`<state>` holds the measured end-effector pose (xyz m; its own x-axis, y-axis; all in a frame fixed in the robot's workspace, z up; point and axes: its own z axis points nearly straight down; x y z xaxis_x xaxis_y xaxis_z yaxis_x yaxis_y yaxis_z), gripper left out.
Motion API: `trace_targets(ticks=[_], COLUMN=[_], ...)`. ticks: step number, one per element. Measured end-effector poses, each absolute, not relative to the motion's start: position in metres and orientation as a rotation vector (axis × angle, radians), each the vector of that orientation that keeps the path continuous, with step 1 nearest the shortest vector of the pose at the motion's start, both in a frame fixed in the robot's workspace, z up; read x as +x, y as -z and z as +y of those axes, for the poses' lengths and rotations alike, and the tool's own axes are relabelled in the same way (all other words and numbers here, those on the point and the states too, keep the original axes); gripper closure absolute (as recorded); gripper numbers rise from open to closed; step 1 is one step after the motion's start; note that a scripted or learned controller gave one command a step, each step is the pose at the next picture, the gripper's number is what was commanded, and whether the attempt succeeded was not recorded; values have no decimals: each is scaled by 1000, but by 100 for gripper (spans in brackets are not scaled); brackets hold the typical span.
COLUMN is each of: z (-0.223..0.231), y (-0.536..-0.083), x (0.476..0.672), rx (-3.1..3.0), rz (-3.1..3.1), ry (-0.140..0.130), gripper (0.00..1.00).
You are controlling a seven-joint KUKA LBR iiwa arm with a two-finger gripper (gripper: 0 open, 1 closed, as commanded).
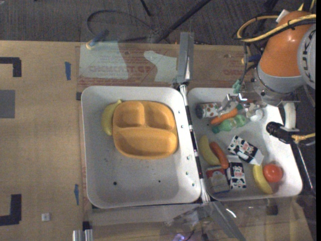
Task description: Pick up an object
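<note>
My gripper (pixel 241 103) hangs over the back of the right bin (pixel 290 154), reaching in from the right under the orange wrist band. Just below and left of it lie an orange carrot (pixel 224 117) and a green vegetable (pixel 230 124), both close to the gripper tip. A small patterned can (pixel 206 109) lies on its side at the bin's back left. Nothing is visibly lifted off the bin floor.
The right bin also holds a yellow banana (pixel 207 149), a red sausage-like piece (pixel 218 153), two cow-print cartons (pixel 244 149) (pixel 236 175), a small box (pixel 217 181), a red tomato (pixel 273 172) and a yellow piece (pixel 261 179). The left bin (pixel 135 185) holds an orange divided plate (pixel 145 128) and a banana (pixel 107 118).
</note>
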<state>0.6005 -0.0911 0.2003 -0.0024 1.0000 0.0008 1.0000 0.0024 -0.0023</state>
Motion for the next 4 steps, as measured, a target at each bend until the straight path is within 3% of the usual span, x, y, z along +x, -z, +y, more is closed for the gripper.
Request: trace_targets(ticks=[1,2,3,4], z=[-119,-118,-180,-170], y=[-86,-87,-131,-89], x=[564,509,607,513], rx=[-2310,-2270,-2355,-2452], rz=[-2134,-2175,-2083,-1977], ry=[4,5,2,11], gripper=[0,0,0,0])
